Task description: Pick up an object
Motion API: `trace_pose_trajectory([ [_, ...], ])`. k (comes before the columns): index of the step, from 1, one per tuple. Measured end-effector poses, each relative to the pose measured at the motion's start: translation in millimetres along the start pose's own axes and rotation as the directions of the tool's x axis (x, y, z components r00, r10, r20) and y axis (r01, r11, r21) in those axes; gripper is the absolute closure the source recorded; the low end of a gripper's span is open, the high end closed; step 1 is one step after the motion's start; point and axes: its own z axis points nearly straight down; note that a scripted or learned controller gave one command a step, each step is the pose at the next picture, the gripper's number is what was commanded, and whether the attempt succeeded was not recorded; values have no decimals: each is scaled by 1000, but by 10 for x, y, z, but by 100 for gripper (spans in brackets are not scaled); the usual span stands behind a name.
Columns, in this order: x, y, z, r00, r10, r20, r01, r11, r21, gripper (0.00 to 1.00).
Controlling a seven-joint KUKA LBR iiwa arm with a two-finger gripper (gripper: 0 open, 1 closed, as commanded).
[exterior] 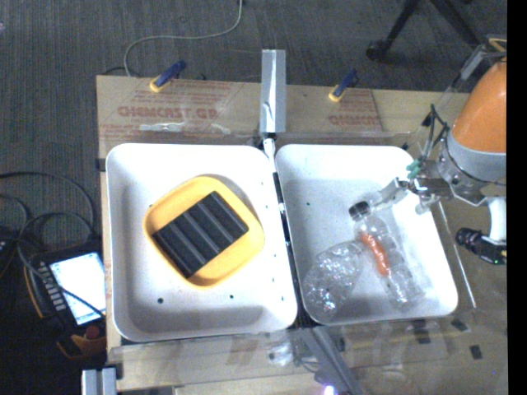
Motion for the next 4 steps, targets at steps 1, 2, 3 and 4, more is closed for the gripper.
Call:
trace_pose_trajectory([
  [1,-288,56,1108,1000,-3,-2,3,1000,-10,0],
  [2,-286,-353,1082,985,-168,22,170,984,-61,0],
  [3,-272,-321,973,985,-169,22,171,983,-68,100],
  [4,45,-99,354,979,-202,2,202,979,-1,100],
])
